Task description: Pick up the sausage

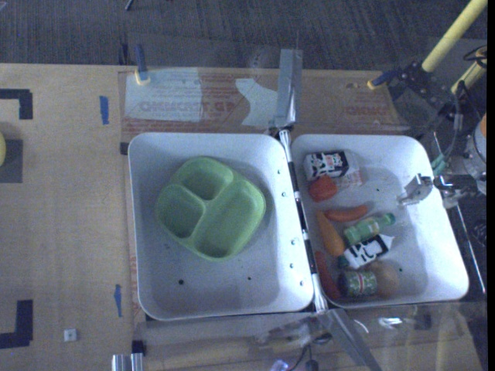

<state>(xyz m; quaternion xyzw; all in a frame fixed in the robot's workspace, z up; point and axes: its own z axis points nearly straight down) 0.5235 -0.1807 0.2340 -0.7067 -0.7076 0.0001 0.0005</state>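
1. The left shallow white bin holds a light green plastic plate with three compartments, lying near the bin's middle and turned at a slant.
2. The right shallow white bin holds a cluster of toy groceries along its left side.
3. At the top of that cluster lies a small white carton with black cow-like patches. Its print is too blurred to read.
4. Just below the carton sits a round red-orange piece like a tomato.
5. The sausage – a slim, curved orange-red piece – lies crosswise near the middle of the right bin, between the tomato-like piece and a green bottle with a pale label that cannot be read.
6. An orange carrot-shaped piece lies to the left of the bottle, slanting down the bin.
7. Below it lies a black-and-white packet, its marking illegible.
8. Further down stands a green can with a red band, touching a brown rounded piece.
9. A slim red piece lies against the bin's left wall.
10. The metal two-finger gripper hangs over the right side of the right bin – well apart from the sausage. Nothing lies between its fingers; I cannot tell how wide they stand.
11. The reversed lettering on the taped sheet beyond the bins is unreadable.
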